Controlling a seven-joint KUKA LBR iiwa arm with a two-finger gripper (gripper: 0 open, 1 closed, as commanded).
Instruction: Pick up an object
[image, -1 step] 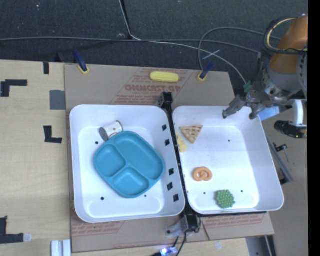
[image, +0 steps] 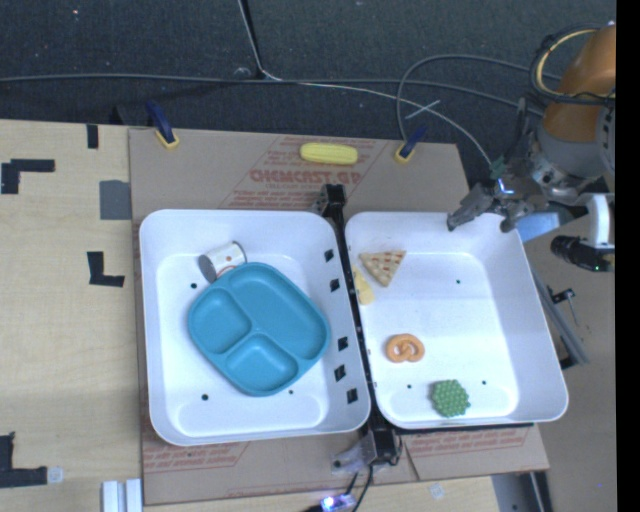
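Since every object lies untouched, the picking is not yet begun: the gripper (image: 484, 209) hangs spread wide and empty over the right bin (image: 500, 300)'s far corner (nothing between its fingers) — the pretzel (image: 405, 348) rests mid-bin.
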